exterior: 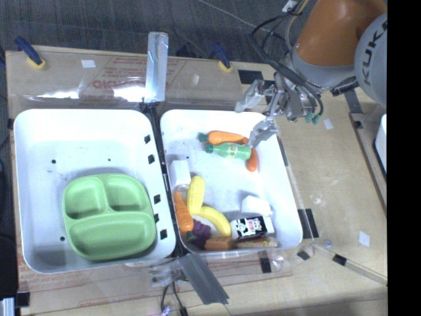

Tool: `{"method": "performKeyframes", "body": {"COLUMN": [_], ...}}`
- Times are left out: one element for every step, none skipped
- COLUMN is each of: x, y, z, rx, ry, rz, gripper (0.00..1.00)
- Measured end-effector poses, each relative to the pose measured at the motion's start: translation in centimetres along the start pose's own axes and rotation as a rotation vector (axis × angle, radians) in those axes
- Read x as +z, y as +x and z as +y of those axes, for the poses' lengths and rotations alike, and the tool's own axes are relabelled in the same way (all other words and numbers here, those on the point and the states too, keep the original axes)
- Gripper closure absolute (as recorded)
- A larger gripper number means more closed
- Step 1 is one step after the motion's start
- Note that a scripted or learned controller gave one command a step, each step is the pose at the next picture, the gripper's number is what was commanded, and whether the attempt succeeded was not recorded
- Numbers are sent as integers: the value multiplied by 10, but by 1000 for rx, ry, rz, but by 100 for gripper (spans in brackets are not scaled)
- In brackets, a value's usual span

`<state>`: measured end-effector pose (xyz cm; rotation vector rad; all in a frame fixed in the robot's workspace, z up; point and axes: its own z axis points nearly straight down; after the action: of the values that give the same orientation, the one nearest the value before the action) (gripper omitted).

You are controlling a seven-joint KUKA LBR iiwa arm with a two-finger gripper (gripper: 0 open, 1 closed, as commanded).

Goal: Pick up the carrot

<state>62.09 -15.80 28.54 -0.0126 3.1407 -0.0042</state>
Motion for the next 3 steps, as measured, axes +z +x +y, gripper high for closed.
{"method": "performKeyframes", "body": {"x": [95,191,179], "y": [-30,-39,-40], "z": [-32,4,4], "rx": [-229,-258,-262], "ry": [-4,-3,0], "rz": [4,-7,-11], "gripper": [0,0,100]}}
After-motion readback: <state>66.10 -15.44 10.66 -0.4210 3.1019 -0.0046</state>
